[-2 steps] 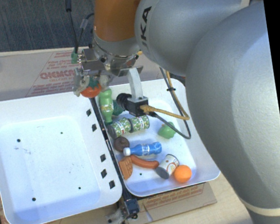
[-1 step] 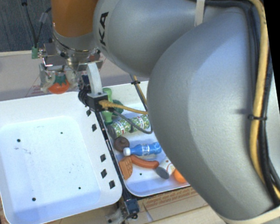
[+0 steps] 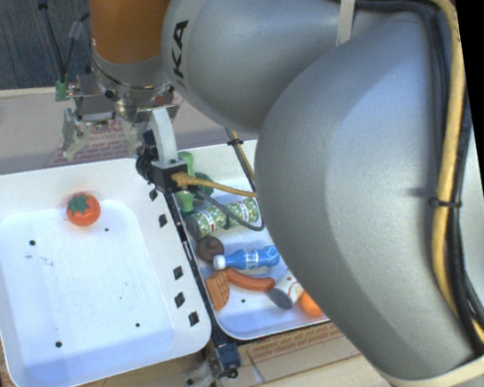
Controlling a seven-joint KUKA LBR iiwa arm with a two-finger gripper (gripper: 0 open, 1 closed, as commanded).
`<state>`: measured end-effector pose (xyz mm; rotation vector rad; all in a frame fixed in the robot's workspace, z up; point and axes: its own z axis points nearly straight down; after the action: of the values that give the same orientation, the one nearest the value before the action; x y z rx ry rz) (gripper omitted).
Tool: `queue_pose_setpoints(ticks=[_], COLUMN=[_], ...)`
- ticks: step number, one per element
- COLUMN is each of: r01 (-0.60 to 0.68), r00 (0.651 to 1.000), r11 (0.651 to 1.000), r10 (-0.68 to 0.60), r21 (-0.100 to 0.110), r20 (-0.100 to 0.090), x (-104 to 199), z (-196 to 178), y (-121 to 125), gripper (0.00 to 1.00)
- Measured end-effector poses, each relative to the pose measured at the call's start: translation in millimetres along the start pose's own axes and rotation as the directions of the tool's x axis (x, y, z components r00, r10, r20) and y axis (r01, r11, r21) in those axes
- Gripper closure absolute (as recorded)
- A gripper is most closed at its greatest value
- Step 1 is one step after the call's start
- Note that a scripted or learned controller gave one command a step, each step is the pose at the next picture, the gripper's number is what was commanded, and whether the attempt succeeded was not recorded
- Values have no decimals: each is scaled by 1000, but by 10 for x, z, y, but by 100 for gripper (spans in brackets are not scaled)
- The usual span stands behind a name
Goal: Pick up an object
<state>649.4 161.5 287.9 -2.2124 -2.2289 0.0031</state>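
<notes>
The grey arm (image 3: pixel 347 172) is reaching in from the right and covering most of the right bin (image 3: pixel 244 327). The left bin (image 3: pixel 34 372) is lying open to view beside it on the desk (image 3: pixel 22 108). The gripper (image 3: pixel 103 119) is hanging under the orange band, over the far rims near where the two bins are meeting. Nothing is showing in it, and whether it is open or closed I cannot tell. I am judging this to be the approach, with no object picked up yet.

The tomato (image 3: pixel 83 209) is looking like the easiest target. It is sitting alone in the far part of the left bin, well apart from the walls. Doing this well is meaning a straight descent over its middle and a grip across the round body, low enough that it is not squirting out. The heap in the right bin is asking for more care: the green can (image 3: pixel 214 219), the small bottle (image 3: pixel 247 258) and the red sausage (image 3: pixel 253 279) are lying close together, some touching, so a grasp there is risking two things at once.

The arm is hiding the far and right parts of the right bin, so what else is lying there I cannot say. The gripper's tips are blurring into the printed desk behind them. A small grey and orange piece (image 3: pixel 285 297) at the arm's edge is being cut off, and I cannot name it.
</notes>
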Motion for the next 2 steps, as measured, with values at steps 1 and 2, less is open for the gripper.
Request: queue_pose_setpoints(ticks=[1, 2], r01=[-4, -2], r00=[1000, 1000], r11=[1000, 1000], r10=[4, 2], r21=[4, 3], r20=[2, 1], x=[-1087, -1298], z=[936, 958], y=[57, 60], gripper=[0, 0])
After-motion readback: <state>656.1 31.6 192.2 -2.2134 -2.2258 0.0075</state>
